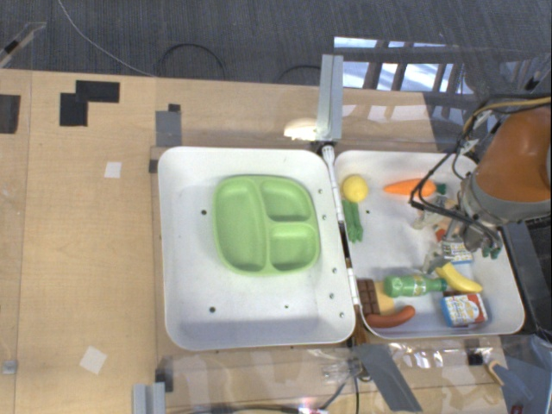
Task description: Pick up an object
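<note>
- Camera view, counter: pale wood surface carrying two shallow white bins side by side, seen from above at a slant.
- Camera view, left bin: holds one green divided plate, three compartments, lying flat near the middle; nothing rests on it.
- Camera view, right bin: holds the pickable stock. Along the wall it shares with the left bin: yellow lemon with a green pod-like piece just below it. Far side: orange carrot. Near side: brown chocolate bar, sausage, green bottle lying on its side, yellow banana, small blue-and-white carton.
- Camera view, arm: grey body with orange band, entering from the right, wrist over the right bin's right half.
- Camera view, gripper: low over the bin, just above the banana and beside the bottle's cap end. State of the jaws: cannot tell; cables and wrist hardware clutter the area. Nothing is visibly held.
- Judgement, step in hand: approach to a grasp, likeliest target the banana or the bottle; task at an early stage.
- Judgement, doing it well: banana, bottle and carton lie close together, so the jaws should straddle one item across its narrow width, centred along its length, and descend straight.
- Judgement, risk: a fingertip landing on a neighbour would nudge the cluster and spoil the grip; the curved banana may roll aside.
</note>
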Motion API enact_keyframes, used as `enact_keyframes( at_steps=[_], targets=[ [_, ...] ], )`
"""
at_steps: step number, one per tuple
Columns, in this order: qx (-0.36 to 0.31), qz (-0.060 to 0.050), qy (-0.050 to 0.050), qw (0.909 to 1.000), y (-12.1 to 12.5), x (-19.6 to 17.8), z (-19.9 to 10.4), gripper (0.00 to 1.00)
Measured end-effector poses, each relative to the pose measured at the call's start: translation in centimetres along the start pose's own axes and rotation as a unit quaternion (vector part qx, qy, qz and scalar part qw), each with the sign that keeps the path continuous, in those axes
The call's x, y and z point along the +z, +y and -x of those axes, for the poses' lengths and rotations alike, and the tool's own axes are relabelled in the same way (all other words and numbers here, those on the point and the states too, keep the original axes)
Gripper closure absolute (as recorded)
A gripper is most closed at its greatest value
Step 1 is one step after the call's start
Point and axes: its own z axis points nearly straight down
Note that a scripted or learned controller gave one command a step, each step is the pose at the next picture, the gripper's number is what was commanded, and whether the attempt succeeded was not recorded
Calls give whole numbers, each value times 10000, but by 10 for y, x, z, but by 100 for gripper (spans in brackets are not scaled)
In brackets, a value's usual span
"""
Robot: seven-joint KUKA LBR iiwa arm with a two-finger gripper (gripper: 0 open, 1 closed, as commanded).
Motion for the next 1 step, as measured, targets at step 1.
enact_keyframes(
  at_steps=[1],
  targets=[
    [-37, -11, -81, 10000, 2, -15, 5, 100]
  ],
)
